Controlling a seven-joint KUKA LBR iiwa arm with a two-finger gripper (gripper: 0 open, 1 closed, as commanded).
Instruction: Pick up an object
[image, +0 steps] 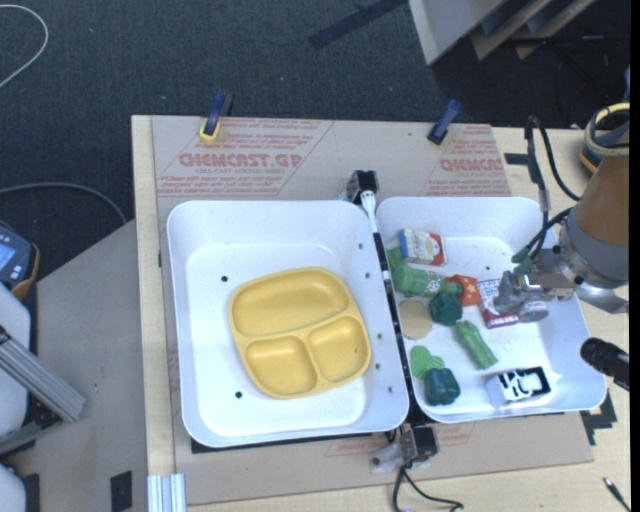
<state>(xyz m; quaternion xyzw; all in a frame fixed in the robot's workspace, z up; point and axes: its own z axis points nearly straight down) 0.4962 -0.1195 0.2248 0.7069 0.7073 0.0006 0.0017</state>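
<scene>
Two shallow white bins sit side by side on the bench. Nearest the camera, in the front of the right bin (560, 400), lies a small black-and-white packet (521, 384), with a dark green lump (439, 384) and a lighter green piece (424, 358) to its left. Just behind them a green stick-shaped object (476, 343) lies slantwise, and a pale round disc (415, 320) rests near the bin's left wall.

Further back, a dark green blocky object (447, 303) sits beside a small red-and-white packet (478, 293). The pincer (518, 297) hangs low over the right end of that red-and-white packet, at or just above it; whether it touches I cannot tell. Its metal parts blur together from this slant, so I cannot tell how far it is spread, and nothing is plainly seen pinched in it. The arm (600, 225), grey with its orange band, reaches in from the right above the bin's edge.

Behind the pincer, a long green object (408, 275) lies along the left side, and a white, blue and red carton (421, 245) stands nearest the back wall.

The left bin (200, 330) holds a yellow three-compartment tray (298, 329), well apart from the pincer.
</scene>
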